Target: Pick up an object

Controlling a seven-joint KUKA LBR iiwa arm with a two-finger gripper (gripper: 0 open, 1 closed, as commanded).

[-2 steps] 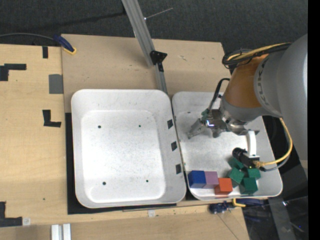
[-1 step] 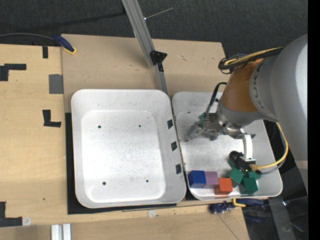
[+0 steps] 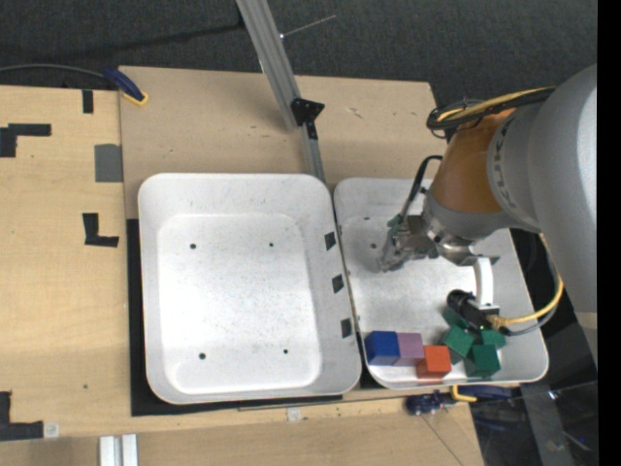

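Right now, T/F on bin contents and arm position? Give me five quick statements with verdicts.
1. The blue block lies in the right bin. True.
2. The orange block sits in the left bin. False: it is in the right bin, along its near edge beside the purple block.
3. The gripper is over the right bin. True.
4. The gripper is directly above the green blocks. False: it is over the bin's upper part, apart from the cluster.
5. The blocks are spread across both bins. False: they cluster at the right bin's near edge.
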